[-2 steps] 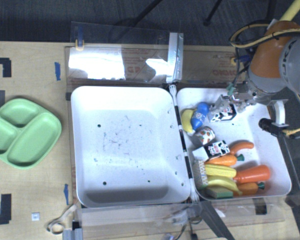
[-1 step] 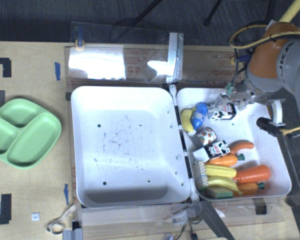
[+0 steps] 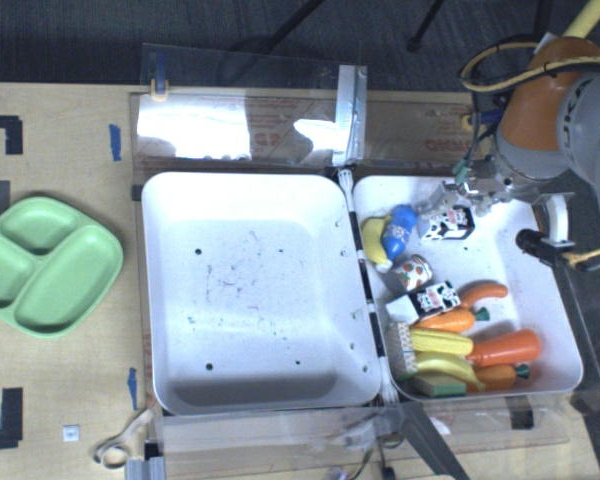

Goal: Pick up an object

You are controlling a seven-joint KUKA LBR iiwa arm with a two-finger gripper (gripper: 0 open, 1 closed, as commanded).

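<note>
Up in the right bin's [image 3: 565, 353] far corner, the gripper [image 3: 458, 200] hangs low over the toys, its metal tip just above a black-and-white patterned block [image 3: 448, 225]; whether its parts are spread or closed cannot be told, and nothing can be made out between them. Just left of that block lie a blue toy [image 3: 400, 227] and a yellow toy [image 3: 375, 240], touching each other near the bin's left wall. Lower down sit a speckled egg-shaped toy [image 3: 414, 271] and a second black-and-white block [image 3: 433, 296], then a heap in the lower part of the bin — an orange carrot [image 3: 448, 320], a banana [image 3: 440, 343], a larger red-orange carrot [image 3: 504, 347] and a small orange sausage shape [image 3: 483, 290]. The arm [image 3: 540, 118], grey with an orange band, comes in from the upper right of the frame with yellow cables looped over it. The left bin [image 3: 250, 288] fills the middle of the frame, its white floor faintly scuffed. Both bins rest on a pale wooden bench [image 3: 60, 388] with black corner marks and blue tape tabs. A green divided plate [image 3: 48, 264] sits at the left edge, well apart from the bins. Behind the bins a clear panel [image 3: 240, 118] stands upright — beyond it, dark floor.
</note>
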